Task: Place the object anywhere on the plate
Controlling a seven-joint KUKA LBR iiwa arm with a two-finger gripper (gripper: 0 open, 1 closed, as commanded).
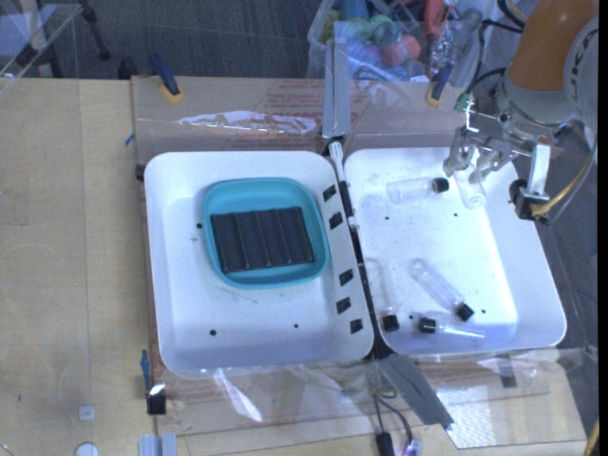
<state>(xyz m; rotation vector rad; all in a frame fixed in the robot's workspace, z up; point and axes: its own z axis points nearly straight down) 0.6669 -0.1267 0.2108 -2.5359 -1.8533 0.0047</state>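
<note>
Task objects are clear plastic vials with black caps, all in the right bin (pixel 532 283): one vial (pixel 414 189) lies near the bin's far side, cap toward the arm; a second vial (pixel 439 291) lies tilted nearer the front; a third vial (pixel 450 329) lies just beside it at the front edge, close but contact unclear; a fourth vial (pixel 378 297) lies along the left wall of that bin, cap at its near end. None is on the plate. The teal plate (pixel 262 231) sits in the left bin (pixel 171 283), carrying a dark ribbed rectangular insert (pixel 261 238). The gripper (pixel 472 167) hangs over the right bin's far right part, near the first vial, not clearly touching it; jaws state: cannot tell, too blurred. Grey arm with orange band (pixel 560 8) comes in from top right. Both bins rest on the wooden tabletop (pixel 57 255). A clear tub of coloured items (pixel 399 17) sits behind the bins.
</note>
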